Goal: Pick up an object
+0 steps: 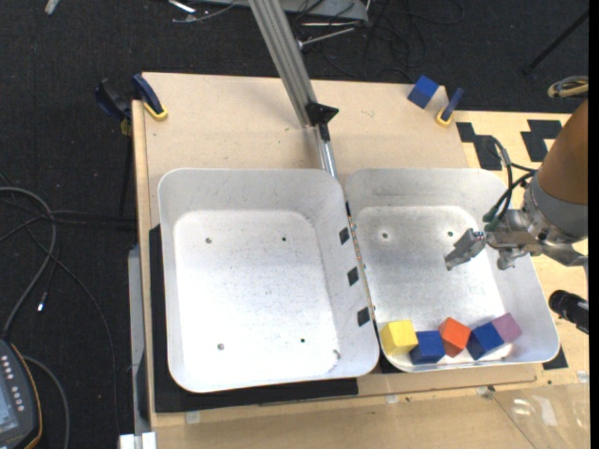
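The grey arm's two-finger gripper [477,244] hangs over the right white plastic bin [412,223], right of centre frame, its fingers spread and holding nothing. The candidates (a yellow cube [399,334], two blue cubes [428,345], an orange cube [455,334] and a lilac block [506,326]) huddle along the bin's lower edge, likely where the sloped floor gathers them.
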Action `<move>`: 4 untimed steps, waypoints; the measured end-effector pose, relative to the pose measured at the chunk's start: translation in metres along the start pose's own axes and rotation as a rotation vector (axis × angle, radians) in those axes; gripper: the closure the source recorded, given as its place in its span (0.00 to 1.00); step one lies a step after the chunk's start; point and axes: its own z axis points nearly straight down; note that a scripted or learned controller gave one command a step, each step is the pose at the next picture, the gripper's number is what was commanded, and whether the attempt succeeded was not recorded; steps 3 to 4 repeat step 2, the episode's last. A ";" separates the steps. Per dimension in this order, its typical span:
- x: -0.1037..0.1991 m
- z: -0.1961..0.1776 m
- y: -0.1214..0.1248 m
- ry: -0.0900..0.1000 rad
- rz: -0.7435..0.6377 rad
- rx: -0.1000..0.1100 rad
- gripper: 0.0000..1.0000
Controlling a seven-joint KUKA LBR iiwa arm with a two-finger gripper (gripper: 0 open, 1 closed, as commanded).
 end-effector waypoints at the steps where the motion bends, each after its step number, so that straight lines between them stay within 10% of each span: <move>1: 0.033 0.110 -0.002 0.003 -0.003 0.009 0.00; 4: 0.027 0.120 -0.028 0.000 0.001 -0.001 0.00</move>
